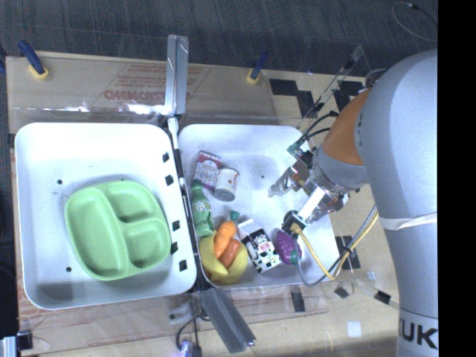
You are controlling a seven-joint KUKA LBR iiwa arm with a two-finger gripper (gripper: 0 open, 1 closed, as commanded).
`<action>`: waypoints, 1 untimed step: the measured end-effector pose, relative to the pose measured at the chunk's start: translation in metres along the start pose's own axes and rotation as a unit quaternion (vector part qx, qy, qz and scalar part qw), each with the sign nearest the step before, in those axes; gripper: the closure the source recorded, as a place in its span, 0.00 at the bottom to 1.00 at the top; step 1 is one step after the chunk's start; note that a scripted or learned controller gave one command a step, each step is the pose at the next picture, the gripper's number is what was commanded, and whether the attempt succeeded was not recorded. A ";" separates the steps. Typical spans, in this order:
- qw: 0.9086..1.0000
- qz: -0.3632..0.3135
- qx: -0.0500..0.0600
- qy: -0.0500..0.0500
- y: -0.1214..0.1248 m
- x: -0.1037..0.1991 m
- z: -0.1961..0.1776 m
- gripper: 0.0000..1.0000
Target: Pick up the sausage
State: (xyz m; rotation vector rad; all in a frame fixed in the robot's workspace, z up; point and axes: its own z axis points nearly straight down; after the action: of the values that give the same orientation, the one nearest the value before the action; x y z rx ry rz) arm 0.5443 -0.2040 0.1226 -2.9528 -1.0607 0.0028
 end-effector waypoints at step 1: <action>0.999 -0.035 0.000 -0.001 -0.079 -0.024 0.007 0.00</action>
State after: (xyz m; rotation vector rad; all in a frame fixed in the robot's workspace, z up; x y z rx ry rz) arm 0.4754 -0.1583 0.1160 -2.9144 -1.1621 0.0049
